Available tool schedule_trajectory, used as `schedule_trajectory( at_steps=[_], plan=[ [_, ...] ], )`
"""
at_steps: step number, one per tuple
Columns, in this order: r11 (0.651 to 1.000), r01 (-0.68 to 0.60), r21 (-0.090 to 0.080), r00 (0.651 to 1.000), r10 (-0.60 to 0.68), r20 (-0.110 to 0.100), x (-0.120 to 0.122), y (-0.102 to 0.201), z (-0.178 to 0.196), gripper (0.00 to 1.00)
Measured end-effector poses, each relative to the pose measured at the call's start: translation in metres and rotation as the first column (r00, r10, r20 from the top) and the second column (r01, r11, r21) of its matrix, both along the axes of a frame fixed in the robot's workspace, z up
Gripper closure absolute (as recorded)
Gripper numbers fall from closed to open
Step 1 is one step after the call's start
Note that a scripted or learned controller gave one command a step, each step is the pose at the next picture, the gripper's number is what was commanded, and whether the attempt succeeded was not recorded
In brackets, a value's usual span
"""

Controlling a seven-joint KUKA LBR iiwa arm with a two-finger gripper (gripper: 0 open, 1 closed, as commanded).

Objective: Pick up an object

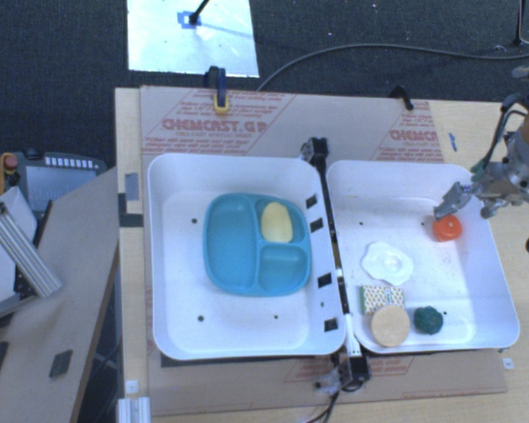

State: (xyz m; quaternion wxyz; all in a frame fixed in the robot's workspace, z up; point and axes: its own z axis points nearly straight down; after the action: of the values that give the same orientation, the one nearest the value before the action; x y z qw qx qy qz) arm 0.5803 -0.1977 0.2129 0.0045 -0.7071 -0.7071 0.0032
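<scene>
Orange rounded object [448,228] sits just below metal gripper [472,203].

A small round orange-red ball [447,228] rests on the floor of the right white bin [489,280], near its far right side.

On my desk [132,236] two bins sit side by side, touching along the middle. In the left bin [172,324] I see a divided plate [247,254] near the centre, with a lemon-shaped piece [277,222] lying in its far right compartment. In the right bin [489,311], a tomato-like ball [447,228] lies toward the far right edge, just beside the gripper [463,203]. A fried egg [387,263] lies centrally; nearer me, a cracker [376,297], a round cookie [390,325] and a small clump [428,320] to its right.
</scene>
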Motion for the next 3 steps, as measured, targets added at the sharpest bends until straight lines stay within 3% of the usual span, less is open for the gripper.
schedule_trajectory(
  at_steps=[1,3],
  plan=[
    [1.000,-0.003,-0.002,1.000,0.003,0.012,0.003,0.001,0.008,0.00],
    [1.000,-0.001,-0.002,1.000,0.001,0.010,-0.002,0.000,-0.078,0.00]
  ],
)
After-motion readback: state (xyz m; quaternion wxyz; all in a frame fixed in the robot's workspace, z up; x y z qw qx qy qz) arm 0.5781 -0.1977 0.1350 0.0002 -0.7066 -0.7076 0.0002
